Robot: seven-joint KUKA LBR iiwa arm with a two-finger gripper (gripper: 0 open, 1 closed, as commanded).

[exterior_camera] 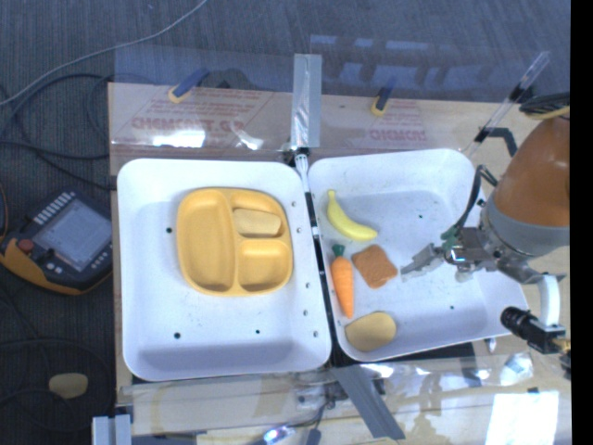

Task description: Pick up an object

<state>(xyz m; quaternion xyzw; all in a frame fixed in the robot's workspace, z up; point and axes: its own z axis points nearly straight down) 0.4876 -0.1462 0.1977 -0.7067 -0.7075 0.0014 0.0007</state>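
The right bin (426,170) holds a yellow banana (346,219), an orange-brown square piece like toast (374,266), an orange carrot with a green top (342,284) and a tan rounded piece like a potato (371,329), all along its left side. My gripper (419,260) hangs over the middle of this bin, pointing left, a short way right of the toast piece. Nothing shows between its fingers. The arm's grey wrist and orange band (542,188) fill the right edge.
The left bin (148,248) carries a yellow divided tray (233,240) with a tan block in its upper right section. A teach pendant (56,241) lies on the floor at left. Clamps and a metal post stand behind the bins.
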